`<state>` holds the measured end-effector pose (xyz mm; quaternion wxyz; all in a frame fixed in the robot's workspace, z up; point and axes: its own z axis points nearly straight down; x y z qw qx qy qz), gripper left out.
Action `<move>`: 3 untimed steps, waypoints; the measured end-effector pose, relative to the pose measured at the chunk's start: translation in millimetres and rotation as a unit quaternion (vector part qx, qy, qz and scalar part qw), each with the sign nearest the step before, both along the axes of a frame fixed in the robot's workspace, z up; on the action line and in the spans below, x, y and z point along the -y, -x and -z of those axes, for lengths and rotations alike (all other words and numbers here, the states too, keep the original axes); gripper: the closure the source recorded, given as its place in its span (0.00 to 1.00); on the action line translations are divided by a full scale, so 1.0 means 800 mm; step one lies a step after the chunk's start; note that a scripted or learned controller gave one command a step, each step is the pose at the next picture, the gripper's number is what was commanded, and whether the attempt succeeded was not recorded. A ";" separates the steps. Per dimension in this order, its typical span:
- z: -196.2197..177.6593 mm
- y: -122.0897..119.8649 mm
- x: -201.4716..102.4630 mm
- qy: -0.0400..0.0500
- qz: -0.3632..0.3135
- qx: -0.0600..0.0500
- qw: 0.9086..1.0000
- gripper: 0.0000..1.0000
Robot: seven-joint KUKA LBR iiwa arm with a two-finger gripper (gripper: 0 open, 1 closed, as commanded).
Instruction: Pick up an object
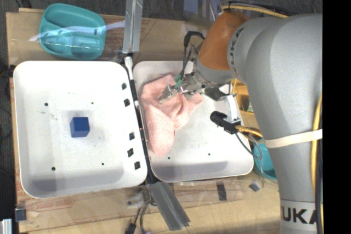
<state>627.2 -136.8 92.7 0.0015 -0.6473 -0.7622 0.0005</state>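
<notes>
Camera view: grey arm w/ orange band reaches in from the right over the right shallow white bin. Gripper is down on the crumpled pink cloth, which lies in the left half of that bin, against its left wall. Metal fingers press into the cloth's upper folds & fabric looks bunched around them; can't tell if jaws are clenched or released. Left shallow white bin holds a small blue cube, left of centre, well apart from the gripper. Teal plastic scoop-shaped container sits beyond the left bin, at the far left.
</notes>
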 end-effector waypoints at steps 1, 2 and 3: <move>-0.013 -0.001 0.000 0.000 -0.002 0.000 1.000 1.00; -0.155 -0.034 -0.118 0.001 0.081 0.001 0.997 1.00; -0.155 -0.034 -0.117 0.001 0.081 0.001 0.997 0.00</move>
